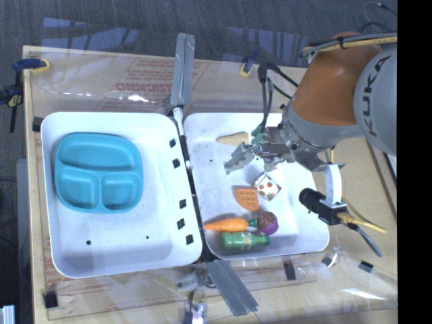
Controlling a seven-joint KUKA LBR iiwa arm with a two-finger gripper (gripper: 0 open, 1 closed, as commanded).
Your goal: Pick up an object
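While the grey gripper (237,159) is hovering over the right white bin (202,181), its fingers seemingly spread and grasping nothing, a small white printed cube (268,187) is lying tilted just beside a checkered orange waffle piece (247,198).

in the left bin (54,248), a tray (98,172); in the right bin (307,238), waffle (247,198), carrot (226,225) and bottle (243,241) near the front.
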